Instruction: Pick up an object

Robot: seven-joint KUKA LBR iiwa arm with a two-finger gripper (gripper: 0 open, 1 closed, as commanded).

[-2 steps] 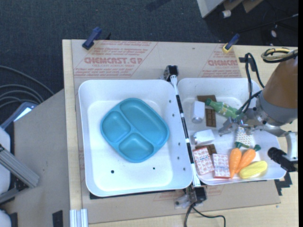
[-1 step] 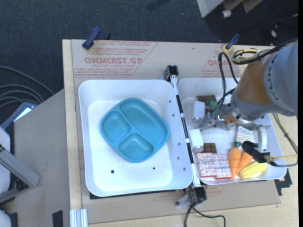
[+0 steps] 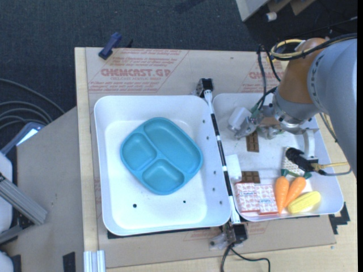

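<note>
In the right bin [image 3: 334,177], I see the arm [image 3: 317,78] reaching low over the bin's far half, with the gripper [image 3: 254,130] just above the white floor. From this angle I cannot tell whether it is released or clenched, and nothing is visibly held in it.

Directly under and just toward me from the gripper lies a small brown block [image 3: 253,143], the closest candidate for the pick; a second brown block [image 3: 251,177] lies further toward me. Beyond that one sits the pink patterned box [image 3: 256,197], touching the bin's near wall. To the arm's side of the box lie two orange carrots [image 3: 288,190] and a yellow corn cob [image 3: 304,202], packed against one another. Well apart, across the divider, the left bin [image 3: 108,152] carries a blue compartment plate [image 3: 161,154].

Risks as I judge them:
- The brown block appears thin and flat, so a closing grip may slide over it and come up without it.
- A descent that is too deep would drive the tool into the bin floor.
- The carrots and corn touch, so a grasp there may catch two items or push one away.
</note>
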